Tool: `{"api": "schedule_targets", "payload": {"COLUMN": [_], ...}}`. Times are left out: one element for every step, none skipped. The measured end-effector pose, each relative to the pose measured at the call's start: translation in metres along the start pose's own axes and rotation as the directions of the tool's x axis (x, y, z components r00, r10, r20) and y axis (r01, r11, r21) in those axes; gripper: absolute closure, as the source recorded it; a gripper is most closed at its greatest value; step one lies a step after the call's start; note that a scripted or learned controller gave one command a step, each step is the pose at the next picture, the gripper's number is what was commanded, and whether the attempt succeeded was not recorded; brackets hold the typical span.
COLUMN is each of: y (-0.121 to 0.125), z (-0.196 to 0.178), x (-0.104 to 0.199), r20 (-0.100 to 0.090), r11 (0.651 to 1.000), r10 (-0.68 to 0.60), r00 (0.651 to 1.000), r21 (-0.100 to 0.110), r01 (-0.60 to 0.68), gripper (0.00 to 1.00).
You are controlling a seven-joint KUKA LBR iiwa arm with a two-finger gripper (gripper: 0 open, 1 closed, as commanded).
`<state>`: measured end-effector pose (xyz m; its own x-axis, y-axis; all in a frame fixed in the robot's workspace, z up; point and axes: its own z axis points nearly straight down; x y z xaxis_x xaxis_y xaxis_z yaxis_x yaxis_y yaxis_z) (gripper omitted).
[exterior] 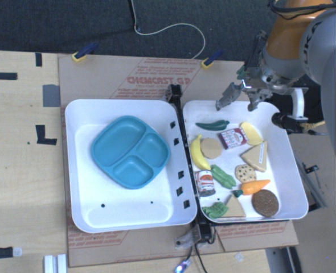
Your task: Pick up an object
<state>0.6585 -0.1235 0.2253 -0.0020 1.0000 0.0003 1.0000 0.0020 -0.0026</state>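
Note:
My gripper [239,99] hangs open above the back edge of the right bin [293,169], with nothing between its two fingers. Just below it in that bin lie a green chili pepper [212,124], a dark red packet [232,137] and a yellow piece [250,132]. Further forward are a banana [199,152], a tan round cookie [211,148], a cheese wedge [255,157], a small can [205,182], a carrot [253,187] and a brown round patty [265,202].
The left bin [80,169] holds a blue divided plate [130,151]. A black divider [181,147] runs between the bins. A white cable [168,30] lies behind them on the dark floor. The arm's orange band [296,21] sits at the upper right.

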Motion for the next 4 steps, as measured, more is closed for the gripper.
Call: {"api": "schedule_targets", "payload": {"y": [-0.048,-0.089,-0.154,-0.152], "z": [0.046,0.043,0.009,0.002], "x": [0.045,0.07,0.092,0.092], "r20": [-0.002,-0.001,-0.002,-0.001], "r11": [1.0,1.0,1.0,1.0], "r10": [-0.001,0.0,-0.001,-0.001], "r00": [1.0,1.0,1.0,1.0], "r21": [0.008,0.004,0.004,0.005], "r01": [0.002,0.0,0.001,0.001], "gripper": [0.0,0.0,0.0,1.0]}}
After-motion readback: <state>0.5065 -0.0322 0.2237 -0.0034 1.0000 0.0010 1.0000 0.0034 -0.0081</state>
